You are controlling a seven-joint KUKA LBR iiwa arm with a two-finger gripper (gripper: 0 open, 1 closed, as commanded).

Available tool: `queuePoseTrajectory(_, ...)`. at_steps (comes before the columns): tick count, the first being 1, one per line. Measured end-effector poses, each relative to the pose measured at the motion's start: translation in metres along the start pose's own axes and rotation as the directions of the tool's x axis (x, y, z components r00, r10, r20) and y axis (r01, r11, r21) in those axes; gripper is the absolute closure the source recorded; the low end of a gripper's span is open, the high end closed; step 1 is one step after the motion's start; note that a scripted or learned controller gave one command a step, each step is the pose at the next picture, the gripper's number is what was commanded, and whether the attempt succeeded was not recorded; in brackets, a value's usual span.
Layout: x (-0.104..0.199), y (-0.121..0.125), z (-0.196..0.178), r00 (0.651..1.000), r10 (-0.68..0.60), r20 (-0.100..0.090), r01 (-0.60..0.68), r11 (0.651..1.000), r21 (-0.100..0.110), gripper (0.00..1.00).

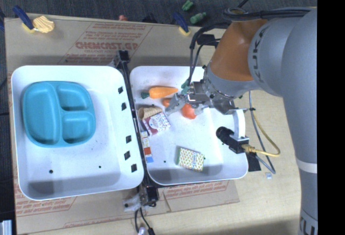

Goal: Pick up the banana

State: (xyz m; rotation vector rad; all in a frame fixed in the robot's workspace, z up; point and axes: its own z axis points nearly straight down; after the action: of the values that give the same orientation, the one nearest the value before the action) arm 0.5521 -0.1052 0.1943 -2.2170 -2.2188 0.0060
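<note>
Gripper [180, 101] down low inside right bin [229, 172], toward its far edge, arm [269, 56] reaching in over the bin's right rim. Open or closed: can't tell, wrist body blocks the view from above. Nothing seen clamped, so not calling a grasp.

Banana: can't ID for certain. Closest in shape is a long orange piece [161, 91] lying flat near the far edge of right bin, just left of gripper, looks apart from it. Colour reads more carrot than banana, so treat as a guess. Small red-orange item [188, 112] sits just under/beside gripper on the near side; contact unclear.

Other clutter in right bin: wrapper-like packet [155, 121] by the left rim, patterned box [190, 158] toward the near edge. Left bin [21, 174] carries a blue divided tray [58, 112], well apart from the action.

Low posture probably means mid pick attempt, prob. not done yet. Risk: items crowded around the tool, easy to nudge or grab the wrong one. Cable [264, 142] hanging off the wrist over the right rim, likely just slack for reach.
</note>
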Motion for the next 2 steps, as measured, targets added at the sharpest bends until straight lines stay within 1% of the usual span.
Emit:
queuePoseTrajectory(1,0.095,-0.048,0.0,0.999,0.041,0.0,-0.041,0.999,0.0,0.0)
queuePoseTrajectory(2,0.143,-0.02,0.003,0.995,0.102,0.001,-0.102,0.995,-0.002,0.0)
